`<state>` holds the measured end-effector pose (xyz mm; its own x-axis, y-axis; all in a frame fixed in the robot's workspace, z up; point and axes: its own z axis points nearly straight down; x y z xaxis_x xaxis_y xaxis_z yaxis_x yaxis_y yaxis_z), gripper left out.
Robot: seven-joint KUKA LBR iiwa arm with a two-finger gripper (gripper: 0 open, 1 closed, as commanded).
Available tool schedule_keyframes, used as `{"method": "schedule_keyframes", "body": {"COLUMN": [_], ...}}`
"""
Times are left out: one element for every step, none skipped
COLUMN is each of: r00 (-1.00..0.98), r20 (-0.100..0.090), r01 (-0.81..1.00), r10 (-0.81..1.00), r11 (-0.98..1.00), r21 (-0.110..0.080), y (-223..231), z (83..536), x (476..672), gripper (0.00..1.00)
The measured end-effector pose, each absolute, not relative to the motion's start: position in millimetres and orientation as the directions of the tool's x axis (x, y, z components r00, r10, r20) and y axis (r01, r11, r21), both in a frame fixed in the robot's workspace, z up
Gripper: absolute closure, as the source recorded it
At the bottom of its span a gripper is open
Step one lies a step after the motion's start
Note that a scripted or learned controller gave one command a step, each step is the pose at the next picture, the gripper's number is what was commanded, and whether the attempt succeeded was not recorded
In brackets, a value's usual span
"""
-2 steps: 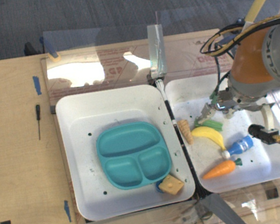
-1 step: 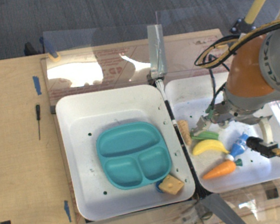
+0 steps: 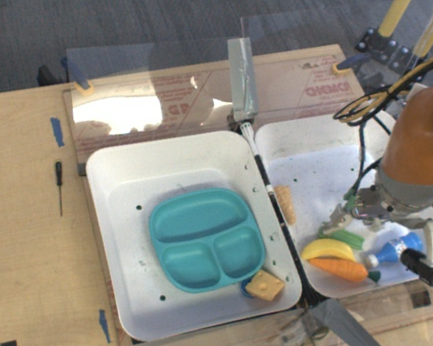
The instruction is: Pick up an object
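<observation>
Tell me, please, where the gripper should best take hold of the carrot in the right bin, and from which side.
Probably at the thick middle of the carrot, coming from above. It lies flat, its length running left to right, so the fingers would close across its width. The banana lies close behind, so little room there.

Two white bins, the left bin (image 3: 118, 225) and the right bin (image 3: 312, 152), are being carried side by side by the wooden counter (image 3: 26, 265). A screwdriver (image 3: 59, 186) is being borne left of them.
</observation>
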<state>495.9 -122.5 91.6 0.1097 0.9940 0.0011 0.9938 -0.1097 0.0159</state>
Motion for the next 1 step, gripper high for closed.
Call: {"method": "schedule_keyframes", "body": {"r00": [-0.297], "r20": [-0.010], "r01": [0.955], "r10": [0.955], "r11": [0.298], "r21": [0.016], "y": [-116.0], "z": [91.4], "x": [514.5], "gripper": [0.00]}}
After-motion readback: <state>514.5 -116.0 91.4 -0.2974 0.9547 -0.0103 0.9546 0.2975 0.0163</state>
